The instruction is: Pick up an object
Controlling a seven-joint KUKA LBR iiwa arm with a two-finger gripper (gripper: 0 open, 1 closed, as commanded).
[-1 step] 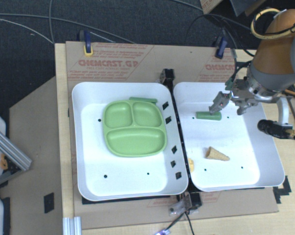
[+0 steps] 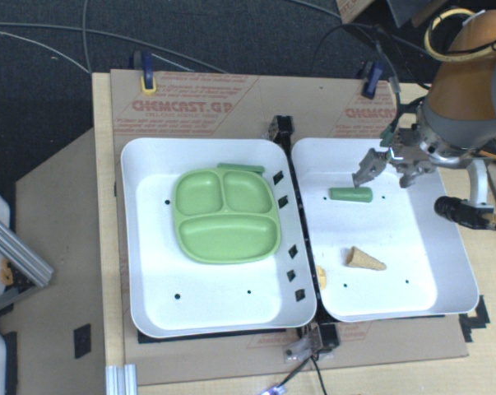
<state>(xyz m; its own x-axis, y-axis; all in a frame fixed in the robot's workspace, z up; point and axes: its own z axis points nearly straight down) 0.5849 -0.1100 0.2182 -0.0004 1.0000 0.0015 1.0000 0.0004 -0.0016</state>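
Observation:
In the right bin (image 2: pixel 445 278) a green cylinder-like stick (image 2: pixel 349 194) lies near the back, and a tan cone-shaped piece (image 2: pixel 364 259) lies toward the front. My gripper (image 2: pixel 389 174) hangs above the back of the right bin, just right of and above the green stick, its fingers spread apart with nothing between them. The left bin (image 2: pixel 149 303) holds a green divided plate (image 2: pixel 226 216), with a thin green strip (image 2: pixel 240 169) peeking out behind it.
A small yellow bit (image 2: pixel 321 279) sits at the divider between the bins. Black clips run along the left bin's right wall (image 2: pixel 285 220). Blue clamps (image 2: pixel 147 71) hold the cardboard at the back. Cables cross the dark floor beyond.

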